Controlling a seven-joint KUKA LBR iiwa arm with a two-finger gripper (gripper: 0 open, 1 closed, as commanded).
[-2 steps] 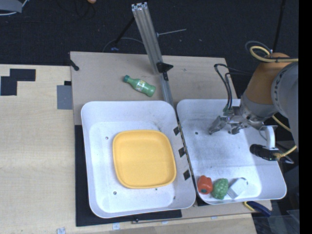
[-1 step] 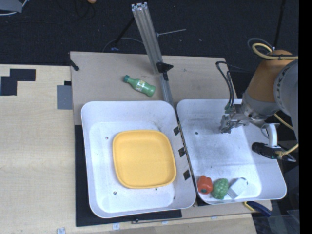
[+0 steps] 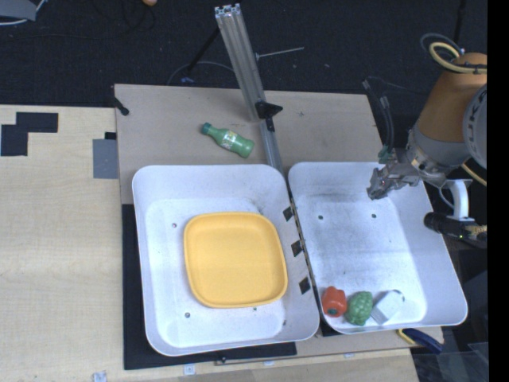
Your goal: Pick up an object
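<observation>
Objects for picking lie bunched in the right bin's [image 3: 429, 253] near corner: a red-orange piece [image 3: 334, 301] closest to the divide between the bins, a green knobbly piece [image 3: 359, 308] touching it on the far side from the divide, and a small white-and-grey block [image 3: 386, 306] just beside that, toward the bin's outer edge. All three rest on the bin floor against its near rim. The gripper [image 3: 383, 183] hangs over the far edge of the same bin, well apart from the cluster; whether its jaws are spread or closed cannot be told, and nothing is seen between them. In the left bin [image 3: 159, 213] a yellow plate [image 3: 235, 259] lies flat at its middle. On the bench [image 3: 175, 126] behind that bin lies a green bottle [image 3: 228, 140] on its side.
</observation>
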